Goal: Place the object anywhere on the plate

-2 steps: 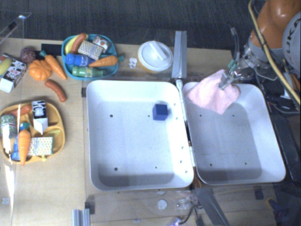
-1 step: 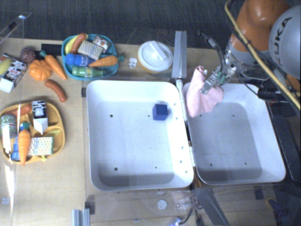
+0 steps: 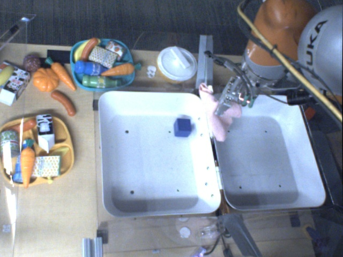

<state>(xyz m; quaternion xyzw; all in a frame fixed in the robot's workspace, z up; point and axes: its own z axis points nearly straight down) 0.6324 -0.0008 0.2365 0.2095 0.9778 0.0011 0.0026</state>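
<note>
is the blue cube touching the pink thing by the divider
Apart. The camera view shows the blue cube alone on the left bin's floor, with bare white floor between it and the pink object lying across the divider.

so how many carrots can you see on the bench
3, maybe more hidden among the piled toys. One carrot lies loose beside the pumpkin at upper left, one sits in the blue bowl, and one stands in the yellow tray.
</note>
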